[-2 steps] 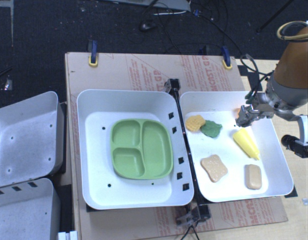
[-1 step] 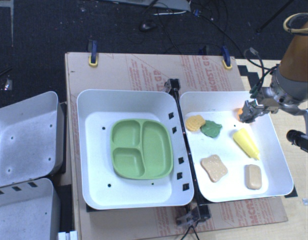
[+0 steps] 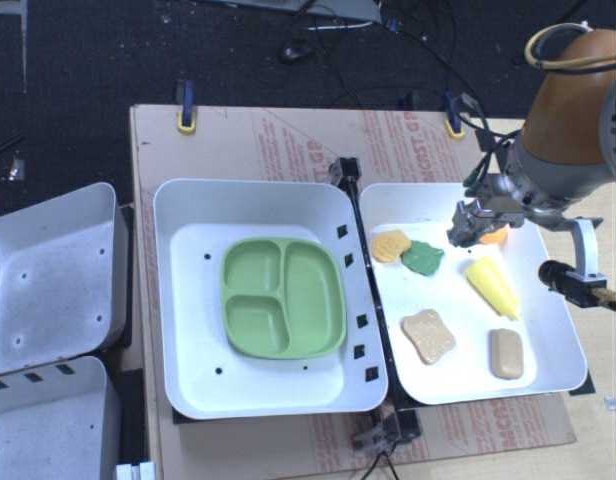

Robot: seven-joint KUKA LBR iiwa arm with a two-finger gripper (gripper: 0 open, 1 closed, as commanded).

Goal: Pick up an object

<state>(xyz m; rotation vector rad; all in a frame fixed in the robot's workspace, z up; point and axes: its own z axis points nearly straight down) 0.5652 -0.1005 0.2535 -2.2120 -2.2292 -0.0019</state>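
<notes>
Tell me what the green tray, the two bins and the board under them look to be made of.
Green tray: likely moulded plastic, matte, with rounded compartment walls. Left bin and right bin: probably thin formed plastic, smooth white, faint sheen, rounded corners. Board: looks like bare wood sheet or fibreboard, tan and dull, with red printing.

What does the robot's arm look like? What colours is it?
The arm is fat and rounded, with a big orange band and smooth grey metal below it. A pale cable loops over its top, and thin dark wires run down its side. At its tip is a small dark end effector, made of blocky black and grey parts.
</notes>
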